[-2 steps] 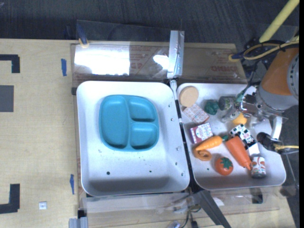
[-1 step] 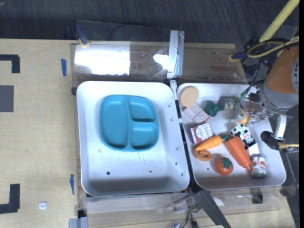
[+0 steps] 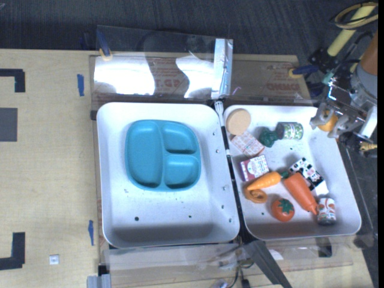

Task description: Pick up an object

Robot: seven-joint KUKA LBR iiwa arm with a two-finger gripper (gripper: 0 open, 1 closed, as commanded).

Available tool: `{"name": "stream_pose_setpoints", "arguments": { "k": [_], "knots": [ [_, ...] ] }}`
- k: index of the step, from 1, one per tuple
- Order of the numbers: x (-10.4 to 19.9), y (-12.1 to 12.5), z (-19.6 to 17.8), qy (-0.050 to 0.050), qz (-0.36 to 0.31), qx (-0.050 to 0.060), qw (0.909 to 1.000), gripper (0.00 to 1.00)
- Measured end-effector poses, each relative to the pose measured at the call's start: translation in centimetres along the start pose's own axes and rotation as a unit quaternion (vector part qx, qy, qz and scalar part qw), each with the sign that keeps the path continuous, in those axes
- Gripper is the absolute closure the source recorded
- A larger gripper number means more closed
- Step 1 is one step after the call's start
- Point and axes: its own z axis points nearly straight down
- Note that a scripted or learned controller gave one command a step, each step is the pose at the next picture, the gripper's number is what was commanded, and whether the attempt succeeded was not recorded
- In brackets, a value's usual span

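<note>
Two shallow white bins sit side by side. The left bin holds a blue divided plastic tray. The right bin holds toy food, none lifted yet, so the pick looks not yet begun. The gripper hovers at this bin's far right corner; whether it is clenched is unclear. A long orange plastic carrot lies near the bin's near right corner, pointing diagonally.

I see a pale wooden tabletop carrying two shallow white bins side by side: the left bin and the right bin, their inner rims touching. Black tape marks and blue tape bits sit on the wood.
</note>
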Motion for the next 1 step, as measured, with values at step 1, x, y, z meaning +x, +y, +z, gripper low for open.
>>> {"name": "stream_pose_setpoints", "arguments": {
  "k": [1],
  "knots": [
    [6.24, -3.41, 2.13, -0.001, 0.054, 0.006, 0.9985, 1.00]
  ]
}}
